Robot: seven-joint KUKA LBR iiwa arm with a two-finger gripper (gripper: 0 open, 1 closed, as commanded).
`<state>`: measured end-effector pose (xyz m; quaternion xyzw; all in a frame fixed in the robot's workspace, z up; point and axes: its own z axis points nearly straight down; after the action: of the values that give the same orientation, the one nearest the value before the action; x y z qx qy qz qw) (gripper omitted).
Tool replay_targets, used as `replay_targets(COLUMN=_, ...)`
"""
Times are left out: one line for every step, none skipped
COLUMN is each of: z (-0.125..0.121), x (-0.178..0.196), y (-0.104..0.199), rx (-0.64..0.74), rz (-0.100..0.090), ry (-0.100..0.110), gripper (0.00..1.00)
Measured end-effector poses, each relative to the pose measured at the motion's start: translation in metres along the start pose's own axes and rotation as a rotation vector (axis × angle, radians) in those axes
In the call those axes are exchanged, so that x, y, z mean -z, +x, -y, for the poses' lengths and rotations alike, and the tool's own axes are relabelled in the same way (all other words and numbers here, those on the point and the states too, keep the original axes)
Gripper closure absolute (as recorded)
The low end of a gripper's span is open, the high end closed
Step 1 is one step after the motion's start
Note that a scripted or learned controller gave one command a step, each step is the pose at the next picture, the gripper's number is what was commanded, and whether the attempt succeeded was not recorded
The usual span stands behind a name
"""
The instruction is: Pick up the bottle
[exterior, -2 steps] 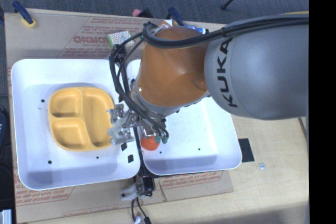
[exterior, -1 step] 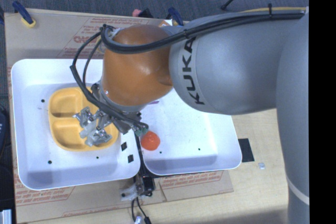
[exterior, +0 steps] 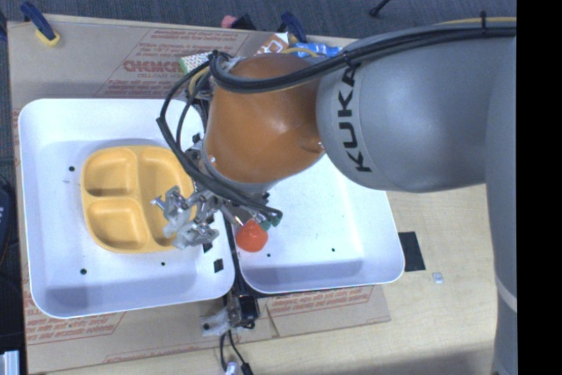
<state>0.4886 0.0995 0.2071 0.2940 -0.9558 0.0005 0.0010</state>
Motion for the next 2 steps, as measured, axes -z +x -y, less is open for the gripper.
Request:
replay_targets(z=-0.027, x=-0.005, y=-0.017, rx=0.300, rz=0.003, ry=0.000, gripper=1.00)
replay_targets(z=0.003, x=0.027, y=0.014, rx=0.274, rz=0.003, ry=0.002, gripper=1.00)
